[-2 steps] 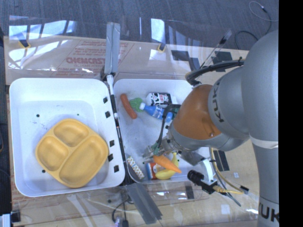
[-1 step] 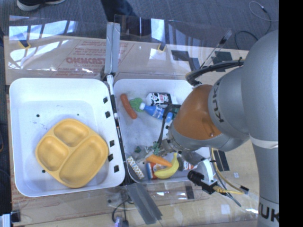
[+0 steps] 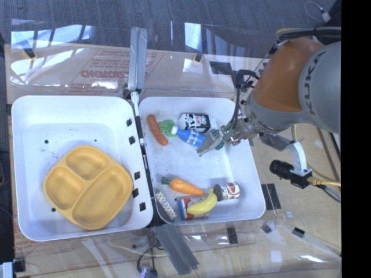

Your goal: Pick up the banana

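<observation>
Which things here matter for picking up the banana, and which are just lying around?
For the job:
banana
hand

Lying about:
carrot
sausage
milk carton
blue bottle
can
yellow divided tray in the left bin

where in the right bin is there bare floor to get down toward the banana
Bare floor in the right white bin lies mid-bin, bordered by the orange sausage and blue bottle above, and the orange carrot and red can below. The near edge is crowded: the yellow banana lies there packed among the carrot, the can and other items. The gripper hovers at the patch's upper right.
</observation>
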Tool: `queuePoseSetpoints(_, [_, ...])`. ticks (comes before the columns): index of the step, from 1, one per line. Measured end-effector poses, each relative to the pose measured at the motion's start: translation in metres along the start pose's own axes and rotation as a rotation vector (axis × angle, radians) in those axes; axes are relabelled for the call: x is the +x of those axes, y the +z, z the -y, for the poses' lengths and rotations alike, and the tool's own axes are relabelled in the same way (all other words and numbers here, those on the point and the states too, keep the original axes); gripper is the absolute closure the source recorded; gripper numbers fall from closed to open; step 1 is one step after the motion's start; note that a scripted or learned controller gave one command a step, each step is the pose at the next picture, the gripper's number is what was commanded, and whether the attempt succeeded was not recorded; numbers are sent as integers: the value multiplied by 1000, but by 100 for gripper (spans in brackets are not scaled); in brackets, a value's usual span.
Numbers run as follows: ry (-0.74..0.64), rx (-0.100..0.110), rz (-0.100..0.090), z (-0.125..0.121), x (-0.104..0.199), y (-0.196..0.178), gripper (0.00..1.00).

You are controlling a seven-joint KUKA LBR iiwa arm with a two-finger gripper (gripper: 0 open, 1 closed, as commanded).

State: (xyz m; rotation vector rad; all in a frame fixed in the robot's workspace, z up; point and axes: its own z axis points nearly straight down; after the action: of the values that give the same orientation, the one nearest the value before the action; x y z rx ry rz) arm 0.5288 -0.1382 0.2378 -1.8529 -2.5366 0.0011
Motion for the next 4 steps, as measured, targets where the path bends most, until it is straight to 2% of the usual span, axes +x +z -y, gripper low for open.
queuePoseSetpoints(1, [-127,3,-3,42,16,114,0])
queuePoseSetpoints(2, [-211,0,-1,68,-40,120,0])
queuePoseSetpoints(3, [-280,-1,0,55,-4,146,0])
queuePoseSetpoints(4, [-285,0,-2,55,-4,136,100])
